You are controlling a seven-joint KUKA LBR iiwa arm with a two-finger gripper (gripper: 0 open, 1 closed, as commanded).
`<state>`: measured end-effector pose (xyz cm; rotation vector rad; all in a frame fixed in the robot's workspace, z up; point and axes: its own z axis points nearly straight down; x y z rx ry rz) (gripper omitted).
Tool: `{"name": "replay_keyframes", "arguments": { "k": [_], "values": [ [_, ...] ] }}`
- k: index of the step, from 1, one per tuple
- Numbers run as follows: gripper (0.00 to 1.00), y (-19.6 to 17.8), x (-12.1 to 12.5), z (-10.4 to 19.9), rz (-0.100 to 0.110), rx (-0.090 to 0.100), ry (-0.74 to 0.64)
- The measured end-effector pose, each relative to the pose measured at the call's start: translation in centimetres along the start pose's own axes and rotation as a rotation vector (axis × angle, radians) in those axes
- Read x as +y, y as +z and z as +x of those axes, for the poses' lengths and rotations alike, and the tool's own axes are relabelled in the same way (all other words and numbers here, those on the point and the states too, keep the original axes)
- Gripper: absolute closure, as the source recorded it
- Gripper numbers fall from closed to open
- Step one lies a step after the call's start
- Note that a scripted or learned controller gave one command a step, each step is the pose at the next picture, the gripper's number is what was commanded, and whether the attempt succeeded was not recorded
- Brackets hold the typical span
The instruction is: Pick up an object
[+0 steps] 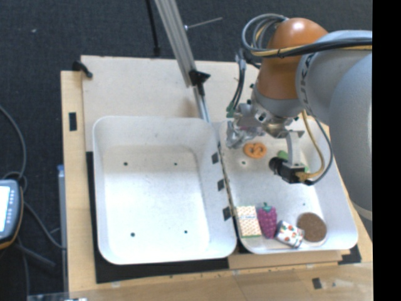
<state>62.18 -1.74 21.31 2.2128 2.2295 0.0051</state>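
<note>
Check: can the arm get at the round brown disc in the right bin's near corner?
Probably yes. The round brown disc lies flat and open from above, though the bin wall and a small red-and-white patterned block crowd it.

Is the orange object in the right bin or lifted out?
In the bin: the orange object lies on the right bin floor beside the gripper.

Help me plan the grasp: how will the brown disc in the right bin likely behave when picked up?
The brown disc looks flat and round, so it probably lies stable but offers little height to grip. It likely feels light. Resting near the bin wall, it may slide against it when nudged.
</note>
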Motion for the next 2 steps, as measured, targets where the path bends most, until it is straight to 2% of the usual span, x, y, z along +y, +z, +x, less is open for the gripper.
{"name": "replay_keyframes", "arguments": {
  "k": [1, 2],
  "values": [
    [1.00, 0.2, 2.2, 5.1, 0.001, 0.000, 0.000],
    [1.00, -1.5, 2.8, 10.5, 0.000, 0.001, -0.001]
  ]
}}
